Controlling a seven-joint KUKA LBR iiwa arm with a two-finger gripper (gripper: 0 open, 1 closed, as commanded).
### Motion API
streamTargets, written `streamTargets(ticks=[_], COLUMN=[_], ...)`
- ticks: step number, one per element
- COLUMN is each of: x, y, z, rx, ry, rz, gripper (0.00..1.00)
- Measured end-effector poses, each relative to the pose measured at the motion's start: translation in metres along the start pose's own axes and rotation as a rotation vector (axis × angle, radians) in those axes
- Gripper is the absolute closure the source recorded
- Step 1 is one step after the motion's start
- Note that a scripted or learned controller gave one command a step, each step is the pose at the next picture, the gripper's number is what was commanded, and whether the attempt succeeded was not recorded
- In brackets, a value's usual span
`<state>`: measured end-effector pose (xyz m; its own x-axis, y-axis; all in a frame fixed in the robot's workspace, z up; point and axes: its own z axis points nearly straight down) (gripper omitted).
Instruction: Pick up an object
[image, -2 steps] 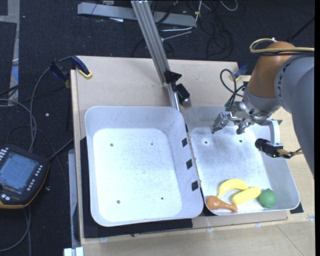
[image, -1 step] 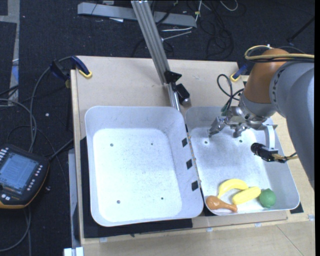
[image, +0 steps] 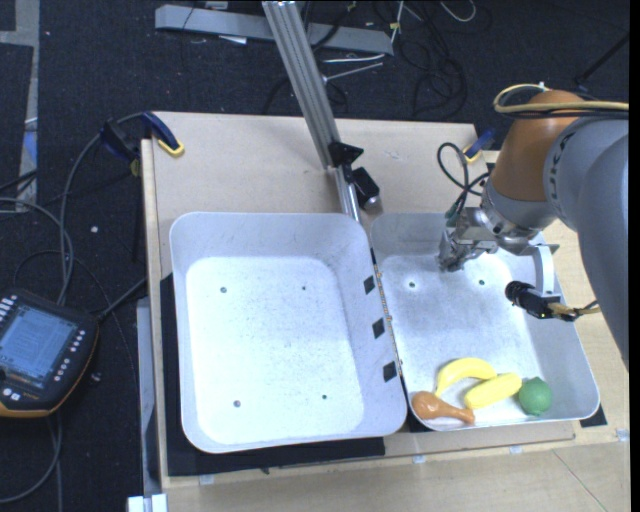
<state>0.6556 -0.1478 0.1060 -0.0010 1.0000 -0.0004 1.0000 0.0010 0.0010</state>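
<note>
At the near edge of the right bin (image: 480, 310) lie a curved yellow banana (image: 463, 373), a second yellow piece (image: 494, 390) beside it, a green ball (image: 535, 396) at the near right corner and an orange-brown pear-shaped piece (image: 438, 406) at the near left. My gripper (image: 456, 252) hangs over the far part of the right bin, well away from those objects, pointing down at bare bin floor. Nothing shows between its fingers.
The left bin (image: 270, 330) lies beside the right one, with a slanted metal pole (image: 315, 100) rising behind their shared wall. Cables and a teach pendant (image: 35, 350) lie off the bench at left. A black fitting (image: 530, 297) sticks out from the arm.
</note>
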Motion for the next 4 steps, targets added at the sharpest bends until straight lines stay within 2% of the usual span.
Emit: streamTargets(ticks=[2,3,4], x=[-0.003,-0.003,0.047], y=[-0.004,-0.003,-0.001], z=[-0.112,-0.128,-0.137], rx=[-0.003,0.000,0.000], ry=[-0.001,0.000,0.001], rz=[0.001,0.001,-0.003], gripper=[1.00,1.00,1.00])
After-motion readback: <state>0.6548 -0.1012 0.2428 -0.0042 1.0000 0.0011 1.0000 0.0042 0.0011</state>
